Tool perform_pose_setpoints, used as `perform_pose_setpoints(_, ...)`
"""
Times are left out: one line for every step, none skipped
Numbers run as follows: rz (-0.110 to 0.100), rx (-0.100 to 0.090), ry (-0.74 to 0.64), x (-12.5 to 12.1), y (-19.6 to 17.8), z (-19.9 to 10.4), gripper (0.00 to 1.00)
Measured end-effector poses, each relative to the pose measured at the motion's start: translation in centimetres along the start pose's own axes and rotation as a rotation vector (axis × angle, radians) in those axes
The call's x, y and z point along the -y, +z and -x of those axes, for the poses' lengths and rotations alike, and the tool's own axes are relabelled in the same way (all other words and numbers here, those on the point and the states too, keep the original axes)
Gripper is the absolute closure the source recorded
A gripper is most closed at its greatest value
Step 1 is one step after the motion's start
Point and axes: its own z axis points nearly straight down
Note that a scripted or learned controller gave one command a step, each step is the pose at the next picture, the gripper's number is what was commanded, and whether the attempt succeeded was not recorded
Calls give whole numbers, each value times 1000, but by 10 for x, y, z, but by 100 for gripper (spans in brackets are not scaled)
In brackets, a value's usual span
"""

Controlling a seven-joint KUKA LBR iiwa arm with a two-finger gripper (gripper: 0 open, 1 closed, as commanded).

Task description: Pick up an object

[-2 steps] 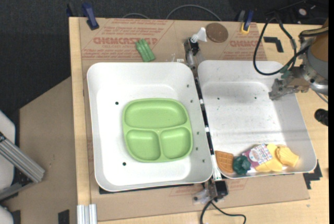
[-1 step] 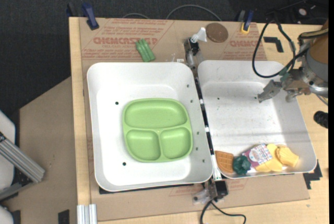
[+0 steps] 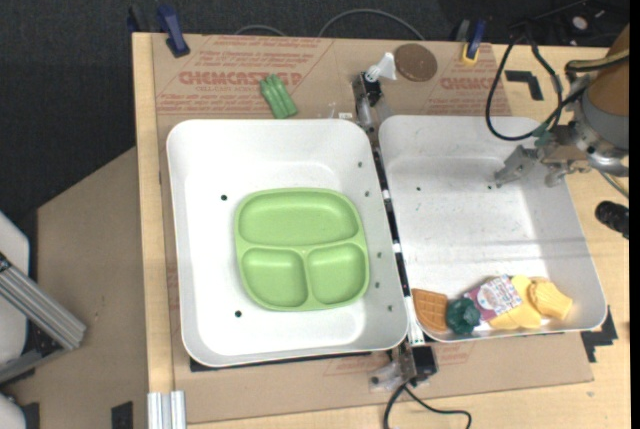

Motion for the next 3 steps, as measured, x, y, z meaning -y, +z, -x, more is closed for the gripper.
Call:
perform_pose_setpoints(-6,-10,-1,10,57,-3,0)
perform_pose_setpoints(3,-3,-3,-44,46,-2,0)
perform_pose_setpoints(0,-3,-2,-66,30,-1,0)
